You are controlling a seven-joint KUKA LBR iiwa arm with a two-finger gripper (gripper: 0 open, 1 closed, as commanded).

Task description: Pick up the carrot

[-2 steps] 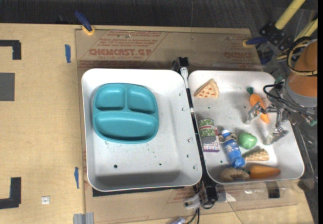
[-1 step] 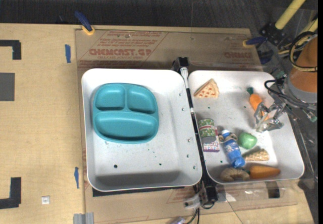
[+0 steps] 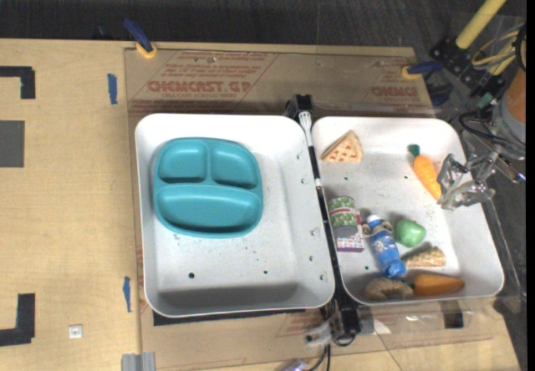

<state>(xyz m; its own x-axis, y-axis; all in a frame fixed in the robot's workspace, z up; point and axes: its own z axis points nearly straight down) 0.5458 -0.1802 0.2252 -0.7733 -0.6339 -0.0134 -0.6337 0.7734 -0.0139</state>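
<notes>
Carrot point(image 3: 426, 174) — likely a light, stiff, smooth toy, best pinched across mid-body — lies in the right bin point(image 3: 481, 265) at nine o'clock of the gripper point(image 3: 459, 187), whose grasp state cannot be told.

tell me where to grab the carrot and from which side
Probably grip the carrot across its thick orange middle, coming straight down from above. It lies flat in the right bin, green top toward the far wall, tip pointing near-right. The gripper sits just right of it, so close the fingers across its narrow width.
</notes>
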